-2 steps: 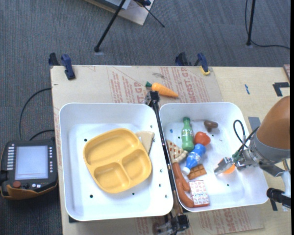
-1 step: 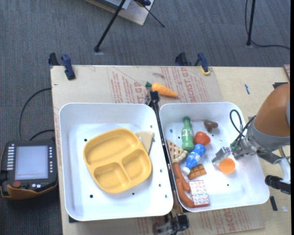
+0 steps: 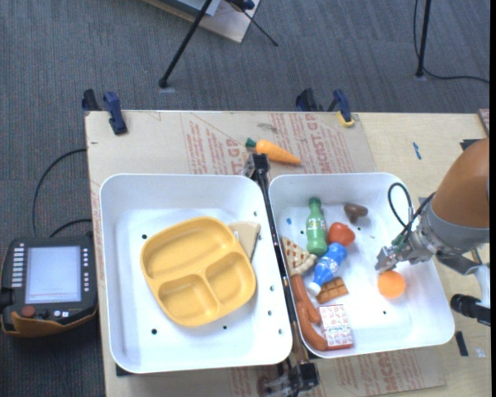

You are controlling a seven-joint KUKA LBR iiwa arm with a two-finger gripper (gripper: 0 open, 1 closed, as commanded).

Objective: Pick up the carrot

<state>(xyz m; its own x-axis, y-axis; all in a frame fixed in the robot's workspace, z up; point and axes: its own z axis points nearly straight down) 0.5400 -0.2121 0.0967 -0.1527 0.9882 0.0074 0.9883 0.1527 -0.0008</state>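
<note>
1. Carrot (image 3: 278, 150): lies on the bare bench board, outside both bins, just beyond the far rim of the right bin (image 3: 434, 304), near that bin's far-left corner. Green top points left, orange tip points right.
2. Gripper (image 3: 390, 260): positioned low inside the right bin, toward its right half, well apart from the carrot. Whether its jaws are apart or together cannot be determined.
3. Orange ball (image 3: 392, 284): inside the right bin, just beside the gripper on the near side; contact cannot be confirmed.
4. Other contents of the right bin: green bottle (image 3: 316, 224) standing left of centre, a red item (image 3: 341, 233) just beside it, a blue bottle (image 3: 330, 263), sausages (image 3: 306, 308) along the left wall.
5. Left bin (image 3: 116, 288): adjoins the right bin's left wall and holds a yellow divided plate (image 3: 198, 270).
</note>
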